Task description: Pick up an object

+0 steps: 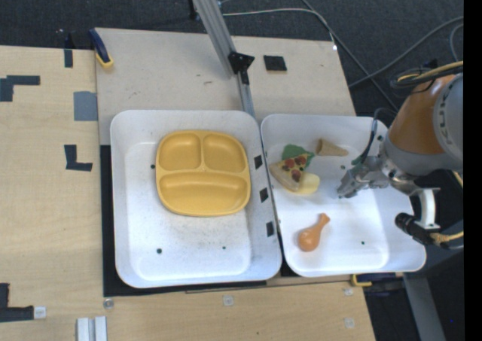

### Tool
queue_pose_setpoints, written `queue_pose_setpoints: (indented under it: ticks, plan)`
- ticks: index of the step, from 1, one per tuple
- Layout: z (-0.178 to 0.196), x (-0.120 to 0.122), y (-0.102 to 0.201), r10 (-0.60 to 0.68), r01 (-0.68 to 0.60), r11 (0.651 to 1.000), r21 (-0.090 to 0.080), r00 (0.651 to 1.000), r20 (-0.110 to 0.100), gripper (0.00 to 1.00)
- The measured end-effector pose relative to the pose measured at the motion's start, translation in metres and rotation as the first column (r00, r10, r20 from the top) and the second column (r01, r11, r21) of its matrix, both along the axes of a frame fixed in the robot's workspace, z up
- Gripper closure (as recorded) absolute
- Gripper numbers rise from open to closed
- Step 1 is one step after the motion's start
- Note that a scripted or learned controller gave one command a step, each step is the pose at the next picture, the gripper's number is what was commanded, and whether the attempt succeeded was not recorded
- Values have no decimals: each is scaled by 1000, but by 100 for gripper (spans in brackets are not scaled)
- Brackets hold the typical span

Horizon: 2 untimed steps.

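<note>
The right white bin holds a toy pizza slice near its left side, a small tan wedge at the back and an orange toy drumstick toward the front. My gripper hangs low over the bin's middle right, to the right of the pizza slice and apart from it. Its dark fingers point down-left with nothing visible between them. The grey arm with its orange band comes in from the right.
The left white bin carries a yellow divided plate. A metal pole slants up from between the bins. Cables lie on the dark floor at the back right. Bare bin floor lies between the drumstick and the right wall.
</note>
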<state>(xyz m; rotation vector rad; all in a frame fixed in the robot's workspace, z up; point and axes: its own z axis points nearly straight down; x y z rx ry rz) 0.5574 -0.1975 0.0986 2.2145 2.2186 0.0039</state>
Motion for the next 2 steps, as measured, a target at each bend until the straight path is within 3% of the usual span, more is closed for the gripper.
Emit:
queue_pose_setpoints:
  ticks: [2]
  plan:
    - [98, 3, 1, 1, -1, 1000, 2, 1000, -3, 100]
